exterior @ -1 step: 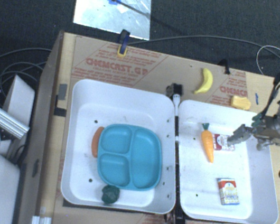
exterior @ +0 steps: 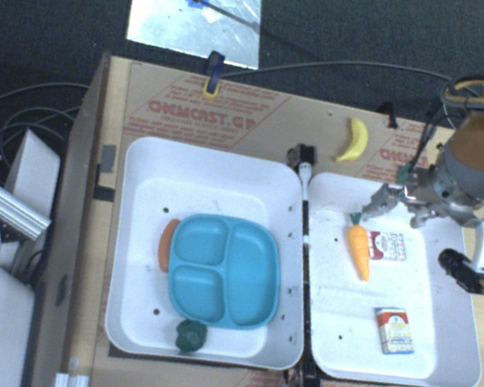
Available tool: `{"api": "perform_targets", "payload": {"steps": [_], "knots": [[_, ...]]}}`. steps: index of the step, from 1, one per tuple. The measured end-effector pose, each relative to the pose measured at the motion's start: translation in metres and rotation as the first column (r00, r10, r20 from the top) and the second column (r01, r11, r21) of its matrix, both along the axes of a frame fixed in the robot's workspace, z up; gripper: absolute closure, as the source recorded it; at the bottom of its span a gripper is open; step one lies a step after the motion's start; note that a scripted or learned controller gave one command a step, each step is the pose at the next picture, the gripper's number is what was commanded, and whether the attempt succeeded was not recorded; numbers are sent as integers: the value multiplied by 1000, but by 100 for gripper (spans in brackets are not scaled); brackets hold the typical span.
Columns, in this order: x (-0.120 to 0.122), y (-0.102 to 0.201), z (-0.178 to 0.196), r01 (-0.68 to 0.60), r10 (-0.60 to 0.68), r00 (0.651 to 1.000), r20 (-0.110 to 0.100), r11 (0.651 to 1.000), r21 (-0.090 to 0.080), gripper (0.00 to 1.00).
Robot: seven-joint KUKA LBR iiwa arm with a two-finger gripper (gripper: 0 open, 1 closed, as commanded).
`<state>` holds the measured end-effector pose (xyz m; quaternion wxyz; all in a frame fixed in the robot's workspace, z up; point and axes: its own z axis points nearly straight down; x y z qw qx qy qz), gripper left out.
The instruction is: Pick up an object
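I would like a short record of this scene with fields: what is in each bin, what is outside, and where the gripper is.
left bin: blue divided plate, orange item at its left edge, dark green item near the front
right bin: carrot, two small cartons
outside bins: banana on the board
gripper: over the right bin's back, fingers spread, holding nothing

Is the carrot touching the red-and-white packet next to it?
Touching: the camera view shows the carrot lying against the red-and-white packet, with no white bin floor between them.
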<state>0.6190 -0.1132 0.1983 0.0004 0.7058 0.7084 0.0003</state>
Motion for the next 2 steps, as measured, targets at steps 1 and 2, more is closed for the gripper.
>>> {"api": "perform_targets", "payload": {"steps": [1, 2], "knots": [[-4, -23, -109, 0, 0, 1000, 10, 1000, -2, 0], [-1, -22, -96, -2, 2, 1000, 19, 1000, 0, 100]]}}
